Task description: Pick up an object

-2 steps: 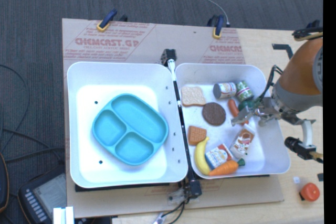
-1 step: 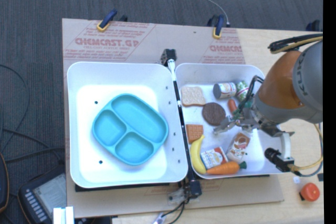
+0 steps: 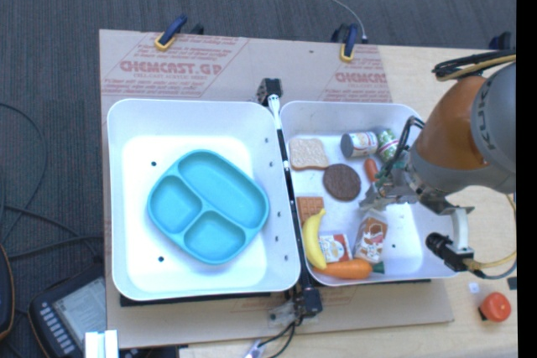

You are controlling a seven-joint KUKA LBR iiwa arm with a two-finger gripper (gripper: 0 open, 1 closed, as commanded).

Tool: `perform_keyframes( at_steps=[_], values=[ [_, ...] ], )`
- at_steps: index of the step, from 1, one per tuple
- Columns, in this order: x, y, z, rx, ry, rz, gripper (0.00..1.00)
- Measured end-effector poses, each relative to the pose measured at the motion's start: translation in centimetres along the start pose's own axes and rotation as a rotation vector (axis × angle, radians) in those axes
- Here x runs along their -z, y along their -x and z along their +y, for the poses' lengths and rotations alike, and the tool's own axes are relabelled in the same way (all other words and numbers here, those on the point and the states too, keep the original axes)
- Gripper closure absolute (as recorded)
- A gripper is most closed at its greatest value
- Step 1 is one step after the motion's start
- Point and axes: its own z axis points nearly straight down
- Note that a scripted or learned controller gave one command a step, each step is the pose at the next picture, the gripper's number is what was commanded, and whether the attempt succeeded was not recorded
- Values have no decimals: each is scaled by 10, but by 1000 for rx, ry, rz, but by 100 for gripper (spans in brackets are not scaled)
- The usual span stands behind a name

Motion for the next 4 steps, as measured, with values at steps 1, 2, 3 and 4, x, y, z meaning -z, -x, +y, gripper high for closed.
perform_keyframes(
  at_steps=[1,2,3,4],
  values=[
    [0,0,0,0,-2,1,0],
    [9,0,0,0,-2,1,100],
    [9,0,0,0,-2,1,0],
    [-10,-45,-7,-3,-4,-3,0]
  ],
)
